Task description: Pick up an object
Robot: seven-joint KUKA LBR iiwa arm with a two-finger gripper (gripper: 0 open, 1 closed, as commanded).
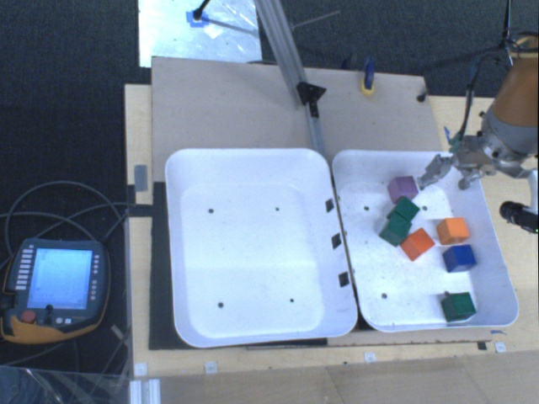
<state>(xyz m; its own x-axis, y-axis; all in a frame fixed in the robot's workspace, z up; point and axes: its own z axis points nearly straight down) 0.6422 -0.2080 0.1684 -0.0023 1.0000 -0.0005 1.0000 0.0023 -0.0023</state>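
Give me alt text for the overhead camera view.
A robot arm's claw hovers over the right bin near a purple block; green, orange and blue blocks lie scattered there. A second white bin sits left.

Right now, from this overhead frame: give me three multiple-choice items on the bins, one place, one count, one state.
1. Where are the blocks?
A. In the right bin
B. In the left bin
C. On the bench outside the bins

2. How many orange blocks are there?
A. None
B. Two
C. Four

3. How is the gripper placed?
A. Deep in the left bin
B. Over the right bin's far right corner
C. Above the handheld controller

Key:
1 A, all blocks lie in the right bin.
2 B, one orange block and another orange block.
3 B, the gripper hangs beside the purple block.
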